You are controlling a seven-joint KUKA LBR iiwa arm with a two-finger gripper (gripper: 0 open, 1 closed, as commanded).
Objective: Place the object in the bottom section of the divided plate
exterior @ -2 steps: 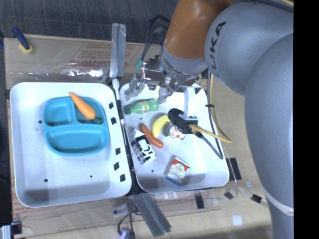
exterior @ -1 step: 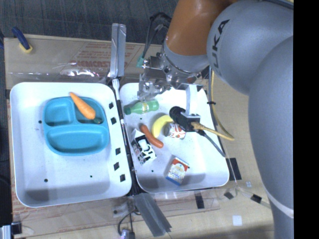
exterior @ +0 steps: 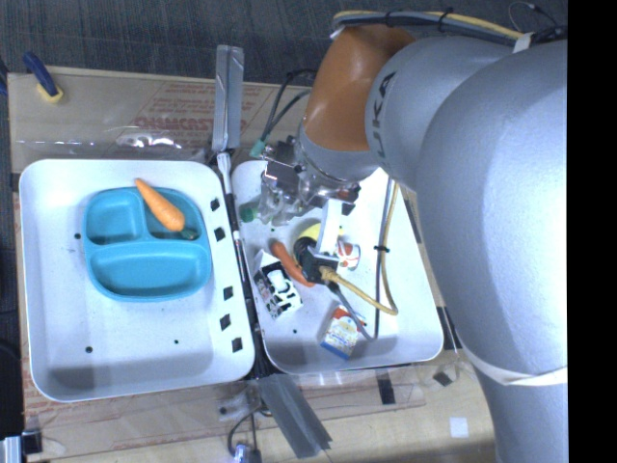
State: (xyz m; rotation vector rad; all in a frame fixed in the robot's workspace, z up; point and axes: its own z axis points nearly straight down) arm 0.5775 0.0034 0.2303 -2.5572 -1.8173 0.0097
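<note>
Two white bins [exterior: 58, 355] sit on the surface. A carrot [exterior: 160, 206] lies across the blue divided plate's [exterior: 145, 268] upper sections; clutter [exterior: 308, 278] fills the right bin. I cannot tell the pincer's [exterior: 280, 201] state.

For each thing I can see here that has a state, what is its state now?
divided plate: in the left bin, bottom section bare
carrot: lying across the plate's top sections
left bin: holds the plate
right bin: holds several small items
tool: low over the right bin
</note>
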